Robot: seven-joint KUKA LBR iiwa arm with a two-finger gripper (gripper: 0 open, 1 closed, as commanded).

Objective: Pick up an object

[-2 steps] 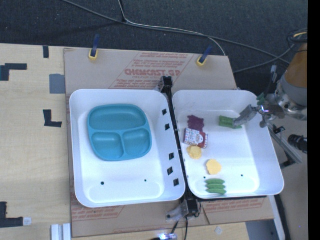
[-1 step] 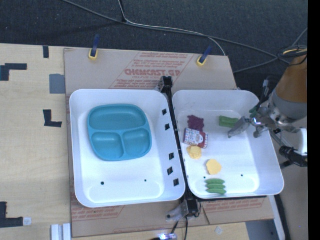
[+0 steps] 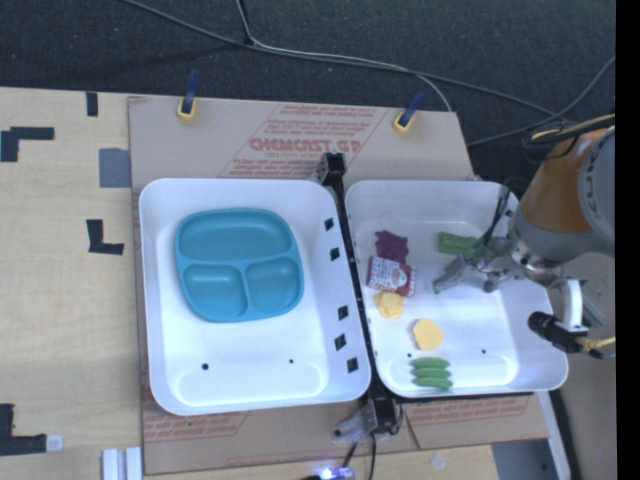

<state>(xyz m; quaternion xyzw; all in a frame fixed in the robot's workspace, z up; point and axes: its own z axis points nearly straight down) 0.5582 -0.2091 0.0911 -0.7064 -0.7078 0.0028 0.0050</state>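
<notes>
Light wood table [image 3: 60, 298], cardboard sheet [image 3: 300, 138] under two white bins, dark floor [image 3: 400, 18] with cables beyond. Left bin [image 3: 160, 368]: blue divided plate [image 3: 240, 264]. Right bin [image 3: 480, 368]: maroon packet [image 3: 390, 258], two yellow pieces [image 3: 389, 305] [image 3: 428, 335], green pods [image 3: 432, 372] at near edge, green block [image 3: 458, 242]. Gripper [image 3: 455, 274] low in right bin, fingers spread apart, nothing visibly between them. Green block just beyond it, far side; packet to its left, apart.

We note the gripper [image 3: 447, 276] low inside the right bin [image 3: 500, 363], just beside a green block [image 3: 456, 241]. A maroon packet [image 3: 390, 261], two yellow pieces [image 3: 427, 334] and green pods [image 3: 431, 372] lie there. The left bin [image 3: 240, 373] bears a blue divided plate [image 3: 240, 264].
</notes>
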